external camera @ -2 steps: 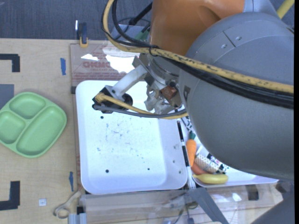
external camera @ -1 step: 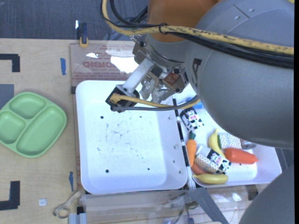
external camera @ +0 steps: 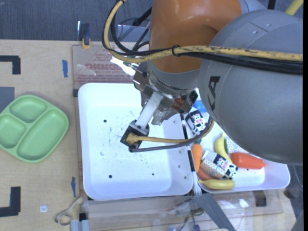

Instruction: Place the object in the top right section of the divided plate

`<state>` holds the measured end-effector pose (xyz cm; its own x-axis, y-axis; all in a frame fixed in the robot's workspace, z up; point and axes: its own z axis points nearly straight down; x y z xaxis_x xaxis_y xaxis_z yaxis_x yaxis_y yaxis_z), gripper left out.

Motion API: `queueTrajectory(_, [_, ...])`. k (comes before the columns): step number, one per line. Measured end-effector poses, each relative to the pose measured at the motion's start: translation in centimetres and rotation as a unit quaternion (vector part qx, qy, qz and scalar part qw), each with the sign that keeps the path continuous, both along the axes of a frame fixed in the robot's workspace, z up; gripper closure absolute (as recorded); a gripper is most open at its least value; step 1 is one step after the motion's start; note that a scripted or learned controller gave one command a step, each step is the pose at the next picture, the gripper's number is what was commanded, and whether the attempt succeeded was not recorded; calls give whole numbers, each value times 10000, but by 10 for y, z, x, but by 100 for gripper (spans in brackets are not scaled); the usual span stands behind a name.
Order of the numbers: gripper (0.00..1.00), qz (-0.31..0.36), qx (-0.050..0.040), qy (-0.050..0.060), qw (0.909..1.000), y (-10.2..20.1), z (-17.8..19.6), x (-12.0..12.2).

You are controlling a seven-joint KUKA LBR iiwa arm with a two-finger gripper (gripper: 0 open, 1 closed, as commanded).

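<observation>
Gripper (external camera: 166, 110) hangs under the orange wrist, low over the inner edge of the left bin (external camera: 120, 177). I cannot tell from here whether it is closed or released, and I see nothing held in it.

Candidate objects all lie in the right bin (external camera: 279, 177), heaped near its front:
- a smooth orange carrot (external camera: 197, 154)
- a curved yellow banana (external camera: 219, 183)
- a glossy red-orange piece (external camera: 248, 161)
- a cow-print block (external camera: 225, 166)

They look like hard plastic toy food.

The divided plate (external camera: 33, 126) is matte green with rounded corners and three moulded sections. It sits well apart on the wooden table (external camera: 43, 186), left of both bins, and every section is bare.

My read: no pick is confirmed and the placing is not yet begun. Grasp, carry and drop all remain.
</observation>
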<state>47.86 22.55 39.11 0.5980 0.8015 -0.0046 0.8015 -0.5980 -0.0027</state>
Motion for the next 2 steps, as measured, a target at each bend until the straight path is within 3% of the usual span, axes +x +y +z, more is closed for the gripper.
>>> queueTrajectory(1, [100,410,6,1,9992,0,-174,0])
queueTrajectory(2, [100,1110,7,-11,9938,-2,-254,92])
